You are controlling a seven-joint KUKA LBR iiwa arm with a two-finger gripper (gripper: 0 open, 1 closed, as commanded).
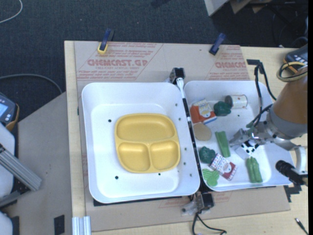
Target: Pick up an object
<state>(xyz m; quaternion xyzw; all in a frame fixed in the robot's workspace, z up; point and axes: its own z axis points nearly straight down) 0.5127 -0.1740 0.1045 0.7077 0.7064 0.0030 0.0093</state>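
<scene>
We see the end effector [248,142] low in the right bin [261,94], beside a green block [253,170]; we cannot tell its state.

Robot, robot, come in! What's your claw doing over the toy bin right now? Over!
Gripper low in right bin, over small black-and-white item. Grip unconfirmed. Green sticks close on either side.

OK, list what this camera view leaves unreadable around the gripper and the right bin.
- Gripper: finger state too small and blurred to judge.
- Black-and-white object: partly covered by the gripper; contact unclear.
- Red packet: print too small to read.
- Arm: cut off by the right edge.
</scene>
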